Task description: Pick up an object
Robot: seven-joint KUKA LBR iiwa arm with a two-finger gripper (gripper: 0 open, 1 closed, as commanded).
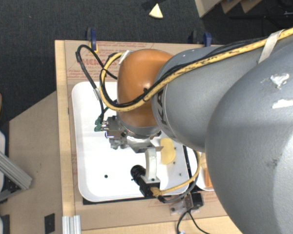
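Left of the claw we see the bare floor of the white bin [85,130]. The claw [118,139] hangs low over that bin, and we cannot tell whether it is open or closed. Just to its right lies a pale yellow piece [169,151]. We judge the pick not yet done. Red print along the bench [63,130] is too small to read.

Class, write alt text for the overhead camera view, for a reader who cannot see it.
A grey robot arm with an orange band reaches from the right over the left white bin, covering much of it. A pale yellow object lies in that bin near its right wall.
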